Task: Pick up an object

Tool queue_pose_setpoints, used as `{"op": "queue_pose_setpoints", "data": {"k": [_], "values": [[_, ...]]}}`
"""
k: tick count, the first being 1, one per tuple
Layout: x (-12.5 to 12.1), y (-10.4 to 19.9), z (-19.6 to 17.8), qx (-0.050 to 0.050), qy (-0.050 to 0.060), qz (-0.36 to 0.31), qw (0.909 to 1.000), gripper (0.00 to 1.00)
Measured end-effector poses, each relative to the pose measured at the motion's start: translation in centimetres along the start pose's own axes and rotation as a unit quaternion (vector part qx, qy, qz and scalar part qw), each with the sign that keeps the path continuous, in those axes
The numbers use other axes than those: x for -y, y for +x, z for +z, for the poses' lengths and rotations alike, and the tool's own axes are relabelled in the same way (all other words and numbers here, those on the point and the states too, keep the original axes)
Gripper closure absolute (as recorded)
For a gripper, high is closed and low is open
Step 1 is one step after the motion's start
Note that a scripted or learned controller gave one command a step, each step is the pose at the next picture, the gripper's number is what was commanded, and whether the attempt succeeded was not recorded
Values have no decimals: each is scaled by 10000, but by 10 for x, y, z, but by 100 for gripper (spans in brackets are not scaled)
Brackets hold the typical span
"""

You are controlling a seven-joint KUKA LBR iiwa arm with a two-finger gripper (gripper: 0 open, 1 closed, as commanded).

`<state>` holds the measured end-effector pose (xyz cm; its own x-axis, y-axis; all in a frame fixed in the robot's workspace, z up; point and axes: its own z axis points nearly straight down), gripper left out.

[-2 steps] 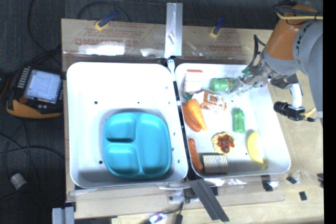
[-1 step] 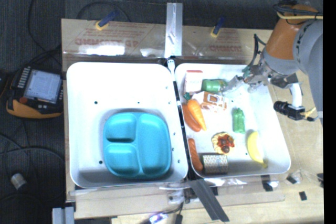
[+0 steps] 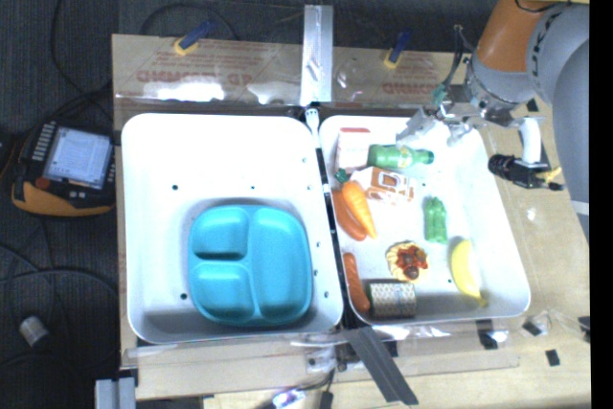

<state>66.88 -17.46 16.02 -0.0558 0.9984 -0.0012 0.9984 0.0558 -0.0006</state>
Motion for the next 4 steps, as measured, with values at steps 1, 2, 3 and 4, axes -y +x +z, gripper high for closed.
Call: {"op": "queue_pose_setpoints", "data": {"k": [1,2,3,4], "values": [[7,24,-71,2,2,-343,9994,0],[80,16,9,-8,2,-2077,9782,0],[80,16,9,-10,0,-2079,9781,0],[95,-23,71,21,-47,-2071,9783,0]]}}
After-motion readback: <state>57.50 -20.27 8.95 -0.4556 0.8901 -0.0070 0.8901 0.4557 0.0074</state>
